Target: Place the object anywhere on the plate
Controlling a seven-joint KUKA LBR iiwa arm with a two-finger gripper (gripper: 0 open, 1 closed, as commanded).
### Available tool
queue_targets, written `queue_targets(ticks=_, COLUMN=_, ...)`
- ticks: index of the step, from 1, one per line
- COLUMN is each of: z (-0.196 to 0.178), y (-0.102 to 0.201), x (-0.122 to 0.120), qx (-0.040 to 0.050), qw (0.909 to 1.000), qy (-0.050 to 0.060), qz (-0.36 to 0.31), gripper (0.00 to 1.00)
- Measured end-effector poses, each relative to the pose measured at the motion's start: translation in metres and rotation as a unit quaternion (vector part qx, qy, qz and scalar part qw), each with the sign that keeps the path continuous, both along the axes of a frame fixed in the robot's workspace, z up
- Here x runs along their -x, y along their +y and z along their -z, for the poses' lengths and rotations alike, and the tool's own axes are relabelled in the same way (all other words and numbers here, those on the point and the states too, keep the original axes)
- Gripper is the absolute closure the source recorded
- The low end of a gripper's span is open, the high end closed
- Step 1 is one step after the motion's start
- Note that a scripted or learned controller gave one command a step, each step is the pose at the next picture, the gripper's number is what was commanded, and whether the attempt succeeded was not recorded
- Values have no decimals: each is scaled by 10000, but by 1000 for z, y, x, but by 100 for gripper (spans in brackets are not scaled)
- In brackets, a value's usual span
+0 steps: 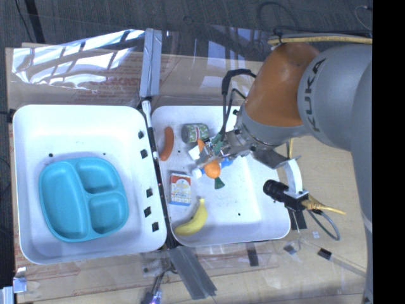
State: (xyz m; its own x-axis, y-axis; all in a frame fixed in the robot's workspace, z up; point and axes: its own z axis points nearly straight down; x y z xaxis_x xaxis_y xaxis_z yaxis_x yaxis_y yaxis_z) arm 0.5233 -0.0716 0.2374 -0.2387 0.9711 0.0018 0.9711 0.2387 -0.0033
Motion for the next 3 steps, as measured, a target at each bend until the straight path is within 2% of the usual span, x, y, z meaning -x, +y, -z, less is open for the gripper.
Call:
queue_targets(ticks=1, z=-23, y=82, x=-3, qx=3, qw=9998, qy=-13, qz=-196, gripper=100)
queue_targets(ticks=2, z=26, y=149, x=18, qx=4, qw=9943, qy=-1, qz=-1070, gripper=100)
queue_targets(ticks=3, z=55, y=220, x=48, qx=4, qw=9900, qy=2, qz=-1412, gripper=100)
